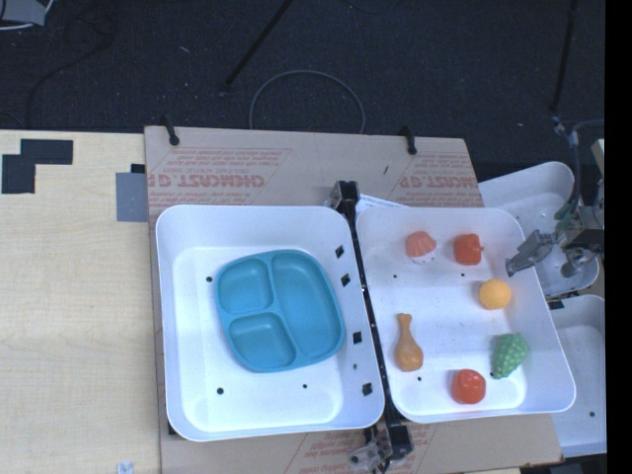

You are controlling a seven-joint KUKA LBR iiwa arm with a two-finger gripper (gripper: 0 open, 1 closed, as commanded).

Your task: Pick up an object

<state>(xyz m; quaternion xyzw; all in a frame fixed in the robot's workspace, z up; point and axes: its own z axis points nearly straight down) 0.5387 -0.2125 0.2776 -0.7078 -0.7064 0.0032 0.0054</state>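
1. The two shallow white plastic bins sit side by side on a brown cardboard sheet (pixel 296 171); the left bin (pixel 188 265) holds a turquoise three-compartment plastic plate (pixel 279 309), lying flat near its middle, probably a place for things to go.
2. The right bin (pixel 548 383) holds the candidates for picking, all small toy foods, well apart from one another, which should leave room for fingers around each.
3. Taking the right bin as a clock: a pale pink ridged piece (pixel 422 246) at 11, a red blocky piece (pixel 468 249) at 1, a smooth yellow-orange ball (pixel 495 294) at 3, a knobbly green grape-like bunch (pixel 510 355) at 4, a glossy red round tomato-like piece (pixel 468 386) at 5, and a tan drumstick-shaped piece (pixel 408 343) near 7.
4. The grey metal gripper (pixel 523 258) hangs at the bin's 3 o'clock rim, just beside the yellow-orange ball; it grips nothing, and I cannot tell how far apart its jaws stand.
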